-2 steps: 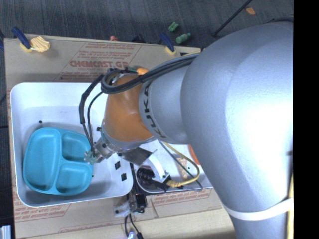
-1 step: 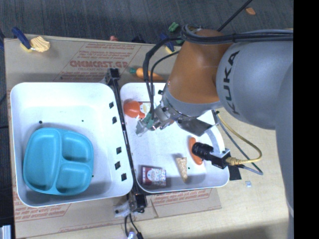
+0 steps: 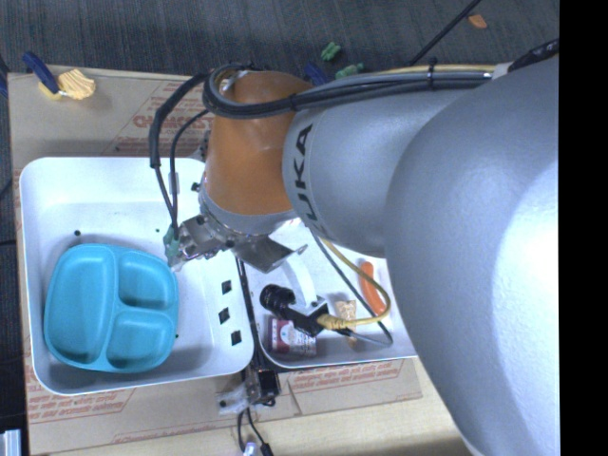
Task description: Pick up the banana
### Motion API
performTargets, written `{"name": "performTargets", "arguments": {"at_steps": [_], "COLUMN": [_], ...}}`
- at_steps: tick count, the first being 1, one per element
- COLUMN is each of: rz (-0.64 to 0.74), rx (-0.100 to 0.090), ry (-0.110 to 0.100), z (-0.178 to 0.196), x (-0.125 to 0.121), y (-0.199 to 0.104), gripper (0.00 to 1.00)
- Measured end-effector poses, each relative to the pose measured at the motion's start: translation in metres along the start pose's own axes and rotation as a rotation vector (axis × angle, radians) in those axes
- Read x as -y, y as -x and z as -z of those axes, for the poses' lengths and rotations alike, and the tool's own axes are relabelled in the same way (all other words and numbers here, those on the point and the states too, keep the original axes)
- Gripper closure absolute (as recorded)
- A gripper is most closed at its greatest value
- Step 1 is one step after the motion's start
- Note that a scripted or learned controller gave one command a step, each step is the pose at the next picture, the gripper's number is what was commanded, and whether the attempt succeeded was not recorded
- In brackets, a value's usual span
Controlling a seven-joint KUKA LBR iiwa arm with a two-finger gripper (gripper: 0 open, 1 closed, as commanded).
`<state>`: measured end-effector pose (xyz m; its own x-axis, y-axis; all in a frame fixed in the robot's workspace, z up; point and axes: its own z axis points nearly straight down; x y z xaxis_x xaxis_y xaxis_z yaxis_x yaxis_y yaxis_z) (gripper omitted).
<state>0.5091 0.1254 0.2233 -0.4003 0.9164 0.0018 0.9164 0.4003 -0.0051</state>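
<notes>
Claw [image 3: 188, 241]: over the left bin [image 3: 95, 174], just beside the blue plate [image 3: 109, 307]; wide or narrow, cannot tell.
Right bin [image 3: 328, 360]: holds an orange piece [image 3: 373, 291].

A blue divided tray [image 3: 109, 307] lies in the left white bin [image 3: 85, 183], a dark red packet [image 3: 288, 336] and a slim orange thing [image 3: 374, 291] lie in the right bin [image 3: 361, 354], and a small yellow and blue object [image 3: 71, 85] rests on the cardboard [image 3: 114, 112] beyond the bins.
</notes>
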Motion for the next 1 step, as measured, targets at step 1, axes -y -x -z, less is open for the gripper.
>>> {"name": "performTargets", "arguments": {"at_steps": [1], "rz": [0.005], "rx": [0.000], "ry": [-0.002], "z": [0.0105], "x": [-0.0003], "y": [0.0003], "gripper": [1.00]}}
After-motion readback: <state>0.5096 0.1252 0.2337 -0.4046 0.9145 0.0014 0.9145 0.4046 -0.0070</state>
